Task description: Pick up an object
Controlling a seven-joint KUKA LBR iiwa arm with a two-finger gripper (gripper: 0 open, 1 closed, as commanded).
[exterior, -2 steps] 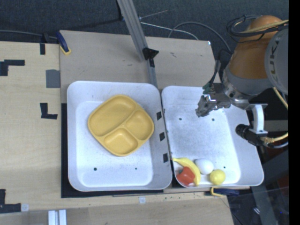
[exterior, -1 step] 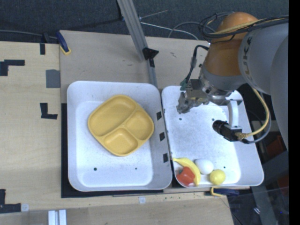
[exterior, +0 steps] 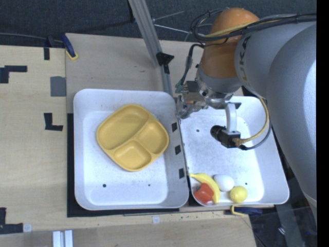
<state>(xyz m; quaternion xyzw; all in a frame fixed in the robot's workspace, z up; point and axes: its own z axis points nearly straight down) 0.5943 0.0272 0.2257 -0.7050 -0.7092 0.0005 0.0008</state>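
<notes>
You have two white bins: the left bin (exterior: 82, 138) holds one yellow divided plate (exterior: 132, 137). The right bin (exterior: 257, 153) holds four small items at its near edge: one banana (exterior: 206, 180), one red piece (exterior: 203, 193), one white egg (exterior: 223, 181), one yellow ball (exterior: 238, 194).

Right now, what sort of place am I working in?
Likely a robot lab's grasping test bench: two white bins set side by side, toy food like a yellow divided plate, and a grey arm reaching in.
</notes>
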